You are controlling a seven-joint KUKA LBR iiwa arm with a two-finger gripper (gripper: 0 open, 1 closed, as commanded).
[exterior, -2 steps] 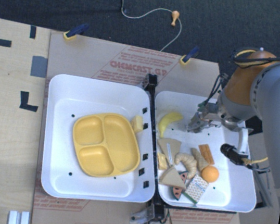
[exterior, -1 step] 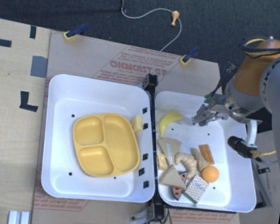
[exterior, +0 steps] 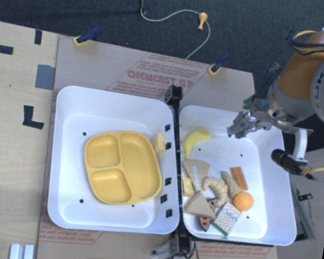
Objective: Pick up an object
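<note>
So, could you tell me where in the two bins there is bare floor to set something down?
Right bin: bare floor along its far and right sides, beyond the orange ball; its near-left corner is crowded. Left bin: the yellow tray takes the middle, leaving a bare margin around it, widest on the far-left side.

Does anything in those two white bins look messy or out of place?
Nothing is spilled or broken. The yellow divided plate lies askew in the left bin, and the small items in the right bin are heaped against its left side, near the orange ball.

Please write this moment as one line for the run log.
phase: approach | gripper: above right bin, far side, holding nothing | nearest item: yellow banana-shaped piece | left bin: yellow divided tray
</note>
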